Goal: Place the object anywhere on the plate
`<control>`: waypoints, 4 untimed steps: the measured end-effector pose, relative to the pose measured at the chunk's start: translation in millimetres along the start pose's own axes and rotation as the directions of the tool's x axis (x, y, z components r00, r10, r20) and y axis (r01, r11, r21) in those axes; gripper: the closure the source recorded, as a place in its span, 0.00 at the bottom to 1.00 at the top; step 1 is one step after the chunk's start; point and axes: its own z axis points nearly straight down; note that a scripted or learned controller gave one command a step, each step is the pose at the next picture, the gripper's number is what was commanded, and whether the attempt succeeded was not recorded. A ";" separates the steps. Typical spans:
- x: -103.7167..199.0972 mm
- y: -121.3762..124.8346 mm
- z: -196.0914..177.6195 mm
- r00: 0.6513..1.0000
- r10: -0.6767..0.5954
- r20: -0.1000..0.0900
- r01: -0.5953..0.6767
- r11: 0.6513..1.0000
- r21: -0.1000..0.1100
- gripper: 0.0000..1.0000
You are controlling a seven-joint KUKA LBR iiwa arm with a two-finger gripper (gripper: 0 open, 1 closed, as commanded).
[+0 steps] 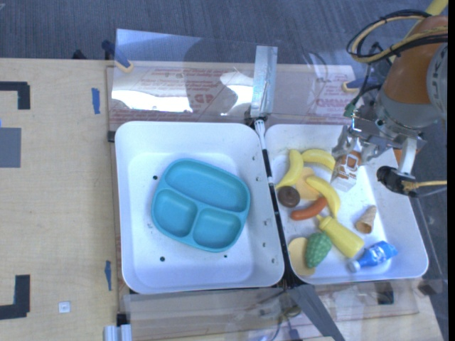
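Camera view: hand (353, 150) hovers over right bin (416, 251), small carton (345, 170) between its fingers.

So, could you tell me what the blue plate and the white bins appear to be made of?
The blue plate looks like moulded plastic with a smooth matte finish: uniform turquoise colour, rounded compartment walls, soft highlights. The left bin and right bin look like thin formed white plastic, slightly glossy, with rounded corners and rolled rims; coated metal cannot be excluded.
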 end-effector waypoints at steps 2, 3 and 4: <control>193.8 -68.8 -15.5 0.932 -0.363 -0.004 0.363 0.932 0.000 1.00; 248.0 -99.9 43.4 0.970 -0.242 -0.001 0.242 0.970 0.006 1.00; 245.6 -93.4 -2.7 0.955 -0.296 -0.002 0.296 0.955 -0.006 1.00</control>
